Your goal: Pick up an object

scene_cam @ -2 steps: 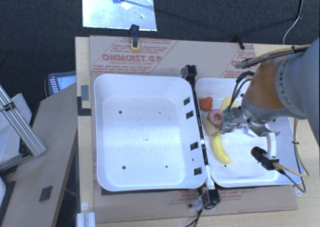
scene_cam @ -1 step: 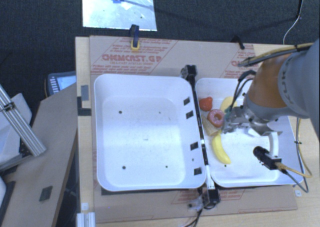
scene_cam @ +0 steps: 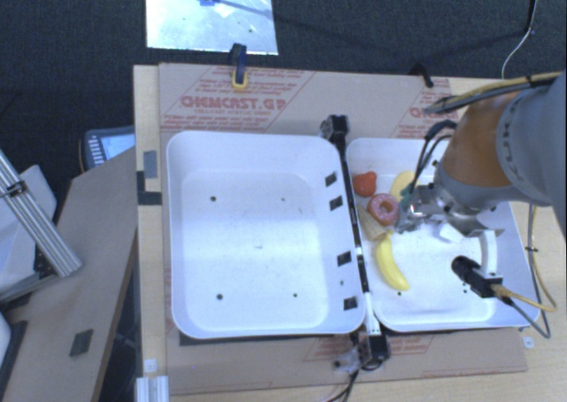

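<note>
- Overall bright, even overhead light; whites of the left bin (scene_cam: 257,241) near blown out, little surface detail.
- Glare patch on the shiny sheet (scene_cam: 211,0) at top.
- Soft, faint shadows under the arm (scene_cam: 505,148) in the right bin (scene_cam: 443,303).
- Arm close to the lens, slightly blurred; dark floor murky, grainy.

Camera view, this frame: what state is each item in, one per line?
Banana: lying flat in the right bin, untouched.
Donut: lying in the right bin, beside the end effector.
Red item: resting near the divider.
Left bin: upright on the bench.
End effector: low in the right bin, grip unclear.
</note>
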`<act>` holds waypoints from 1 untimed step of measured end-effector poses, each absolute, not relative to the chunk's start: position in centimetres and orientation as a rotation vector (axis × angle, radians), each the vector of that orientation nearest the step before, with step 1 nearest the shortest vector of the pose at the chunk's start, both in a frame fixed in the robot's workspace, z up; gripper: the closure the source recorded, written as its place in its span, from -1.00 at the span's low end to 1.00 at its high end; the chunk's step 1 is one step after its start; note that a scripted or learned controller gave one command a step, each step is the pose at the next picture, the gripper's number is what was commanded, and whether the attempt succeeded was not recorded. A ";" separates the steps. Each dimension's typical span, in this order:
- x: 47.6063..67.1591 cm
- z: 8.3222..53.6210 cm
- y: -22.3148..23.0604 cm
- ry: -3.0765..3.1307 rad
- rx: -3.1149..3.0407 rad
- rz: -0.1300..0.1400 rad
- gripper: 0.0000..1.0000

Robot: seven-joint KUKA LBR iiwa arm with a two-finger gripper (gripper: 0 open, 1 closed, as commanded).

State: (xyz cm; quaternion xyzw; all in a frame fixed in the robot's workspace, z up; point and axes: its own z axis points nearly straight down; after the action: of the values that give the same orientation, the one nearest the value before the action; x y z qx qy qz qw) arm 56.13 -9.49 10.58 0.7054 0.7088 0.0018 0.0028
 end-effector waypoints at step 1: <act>56.2 11.7 -9.5 2.222 2.210 0.008 1.00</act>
State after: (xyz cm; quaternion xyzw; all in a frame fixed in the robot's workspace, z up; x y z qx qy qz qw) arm 56.21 -9.52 11.66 0.7051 0.7091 0.0025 0.0039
